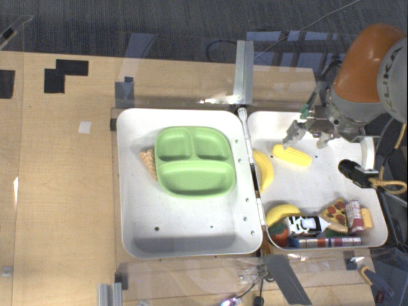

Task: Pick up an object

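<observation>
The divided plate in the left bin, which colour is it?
Light green. The divided plate shows clearly in the camera view, lying in the left bin.

Green tray [193, 161]; white bins [185, 238]; yellow corn [292, 156]; yellow banana [263, 169]; orange band [362, 62].

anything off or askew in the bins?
Mildly. In the left bin, a tan waffle-like piece is wedged partly under the green divided plate. In the right bin, a banana leans against the divider wall. Nothing looks spilled or broken.
</observation>
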Controlling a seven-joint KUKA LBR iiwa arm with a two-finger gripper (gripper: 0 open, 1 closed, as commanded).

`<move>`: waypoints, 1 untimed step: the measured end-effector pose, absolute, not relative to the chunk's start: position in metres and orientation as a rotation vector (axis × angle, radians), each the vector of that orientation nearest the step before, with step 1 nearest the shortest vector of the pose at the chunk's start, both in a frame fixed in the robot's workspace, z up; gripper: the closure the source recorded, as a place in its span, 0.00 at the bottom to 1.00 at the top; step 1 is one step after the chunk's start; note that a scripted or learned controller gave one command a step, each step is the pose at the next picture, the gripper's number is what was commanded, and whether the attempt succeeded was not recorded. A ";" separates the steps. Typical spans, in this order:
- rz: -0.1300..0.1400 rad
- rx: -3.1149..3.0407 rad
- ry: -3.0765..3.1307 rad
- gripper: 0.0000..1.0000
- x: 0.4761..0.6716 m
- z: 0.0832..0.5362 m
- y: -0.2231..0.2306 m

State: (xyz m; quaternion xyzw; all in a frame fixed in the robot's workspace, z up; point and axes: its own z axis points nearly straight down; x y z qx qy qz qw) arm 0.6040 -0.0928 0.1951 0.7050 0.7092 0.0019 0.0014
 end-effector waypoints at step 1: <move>0.013 2.257 2.172 0.00 0.639 0.089 -0.109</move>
